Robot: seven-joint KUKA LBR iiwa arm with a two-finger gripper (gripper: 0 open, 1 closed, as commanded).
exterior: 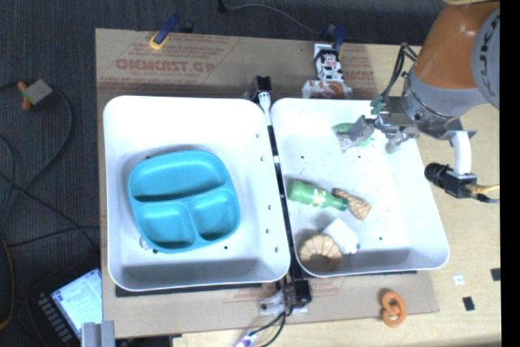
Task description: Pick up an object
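Arm in from the right, gripper point(375, 132) sits over the upper part of the right bin point(422, 207), low near its floor. Can't tell if the jaws are apart or together, too small and cluttered at the tip. Small green-and-grey object point(354, 130) lies right at the tip, touching or just beside it, can't confirm it's between the jaws, so not calling it held

Other candidates in the right bin: green bottle-like item point(309, 193) lying flat near the left wall, brown speckled piece point(356, 204) just beside its right end, round tan item point(321, 249) in the lower left corner with a white block point(342, 236) touching it. All well apart from the gripper

Left bin point(114, 175) has a blue divided tray point(184, 200) sitting flat. Orange ring point(393, 306) is on the tabletop point(162, 65) below the right bin, outside both

Progress, my read: approach done, grasp unverified, nothing lifted. Left to do: close on the green-and-grey object, raise it clear of the bin floor. Risk is the thing sliding off the tip, it looks thin and flat
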